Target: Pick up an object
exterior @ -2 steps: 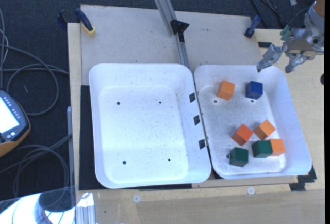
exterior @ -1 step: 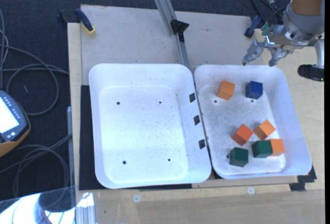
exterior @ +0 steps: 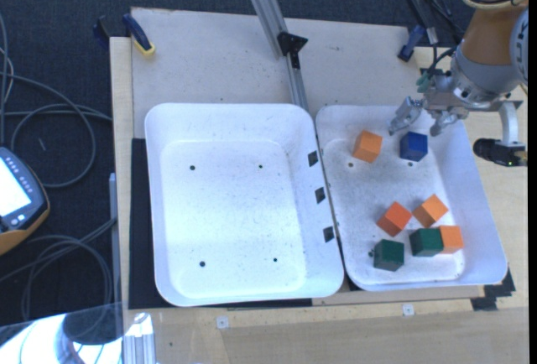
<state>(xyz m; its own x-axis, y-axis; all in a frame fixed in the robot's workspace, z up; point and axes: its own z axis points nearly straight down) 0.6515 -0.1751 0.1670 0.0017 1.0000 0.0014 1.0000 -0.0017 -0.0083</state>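
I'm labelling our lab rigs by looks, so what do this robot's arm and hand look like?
The arm is a rounded, bulky body with an orange band above a grey wrist section. Below the wrist sits a small metallic grey hand with thin, pale fingers. Dark cables hang and trail near the arm at the bench's far right corner. No lettering or markings can be made out on it at this size.

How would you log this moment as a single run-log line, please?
gripper: open, above blue cube | held: nothing | right bin: seven cubes
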